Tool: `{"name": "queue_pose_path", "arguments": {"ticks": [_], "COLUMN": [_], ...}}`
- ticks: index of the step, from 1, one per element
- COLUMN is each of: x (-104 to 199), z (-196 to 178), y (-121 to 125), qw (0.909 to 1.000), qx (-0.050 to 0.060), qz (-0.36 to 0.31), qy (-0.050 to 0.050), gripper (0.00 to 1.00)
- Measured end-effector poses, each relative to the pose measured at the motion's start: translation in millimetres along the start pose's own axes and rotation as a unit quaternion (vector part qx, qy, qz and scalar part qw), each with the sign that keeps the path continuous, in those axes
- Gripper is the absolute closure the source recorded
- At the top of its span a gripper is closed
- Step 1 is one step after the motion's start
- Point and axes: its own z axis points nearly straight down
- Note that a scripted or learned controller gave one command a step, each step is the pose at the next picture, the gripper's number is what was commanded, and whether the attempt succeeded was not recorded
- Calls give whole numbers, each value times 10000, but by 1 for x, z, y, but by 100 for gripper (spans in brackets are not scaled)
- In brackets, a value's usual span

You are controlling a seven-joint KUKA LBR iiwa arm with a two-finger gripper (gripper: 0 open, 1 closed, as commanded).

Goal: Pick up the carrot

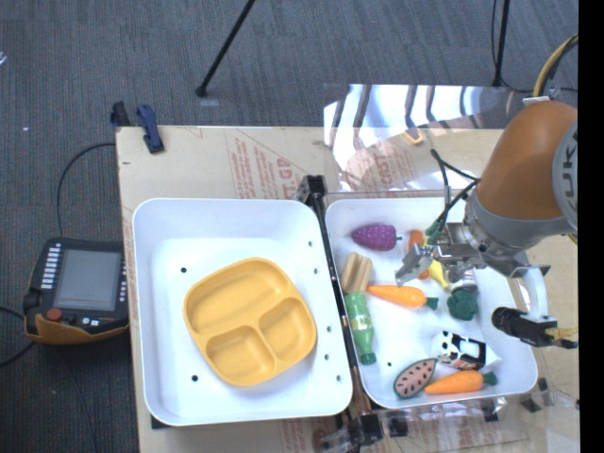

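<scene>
Overhead, the gripper hangs in the right bin, its fingers apart just above one carrot at mid-bin; a second carrot lies near the bin's front edge, beside a watermelon slice.

Grey arm — orange band, black cables.

Orange plastic carrot with green stub, purple grape bunch, green bottle, pink black-seeded watermelon slice, yellow divided plate, two white bins.
</scene>
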Motion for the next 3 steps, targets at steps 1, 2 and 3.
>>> {"name": "queue_pose_path", "arguments": {"ticks": [1, 2, 3], "x": [-26, -29, -29], "z": [109, 100, 100], "y": [6, 5, 5], "qw": [9973, 9969, 9968], "qx": [-81, -54, -51], "qz": [736, 787, 799], "qy": [0, 4, 4], "gripper": [0, 100, 0]}}
